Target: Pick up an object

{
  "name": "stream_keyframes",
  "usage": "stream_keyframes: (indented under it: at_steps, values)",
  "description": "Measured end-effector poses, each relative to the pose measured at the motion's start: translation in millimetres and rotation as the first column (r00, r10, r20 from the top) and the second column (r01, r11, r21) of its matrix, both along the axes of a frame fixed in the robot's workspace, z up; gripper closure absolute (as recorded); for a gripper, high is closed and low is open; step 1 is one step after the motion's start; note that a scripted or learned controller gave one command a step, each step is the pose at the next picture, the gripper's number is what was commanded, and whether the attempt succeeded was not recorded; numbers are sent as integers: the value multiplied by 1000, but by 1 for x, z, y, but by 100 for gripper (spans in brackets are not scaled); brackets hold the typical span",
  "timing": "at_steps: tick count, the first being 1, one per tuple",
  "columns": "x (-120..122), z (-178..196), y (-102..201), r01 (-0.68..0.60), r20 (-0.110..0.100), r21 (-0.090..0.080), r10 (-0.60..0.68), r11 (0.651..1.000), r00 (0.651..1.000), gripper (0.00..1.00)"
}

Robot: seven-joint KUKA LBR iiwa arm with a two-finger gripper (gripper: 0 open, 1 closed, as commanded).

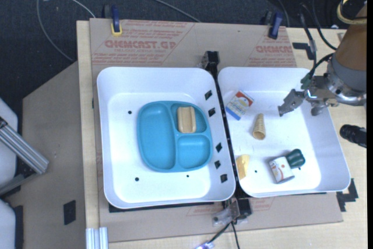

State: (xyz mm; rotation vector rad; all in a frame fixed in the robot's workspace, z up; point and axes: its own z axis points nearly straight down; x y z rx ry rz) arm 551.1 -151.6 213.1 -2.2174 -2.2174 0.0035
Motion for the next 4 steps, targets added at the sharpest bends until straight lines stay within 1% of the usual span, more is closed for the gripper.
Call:
stream_keyframes:
  at_steps: [1, 2, 3, 4]
  values:
    - [-1, -52, -10, 1, -1, 0, -1, 1000, 1000, 0]
    - [-1, -113, -2, 0, -1, 1, 0, 1000, 1000, 0]
    - [1, -98, -3, 0, 6, -1, 0, 1000, 1000, 100]
    - [10, -38, -8, -1, 13, -4, 1, 1000, 1000, 100]
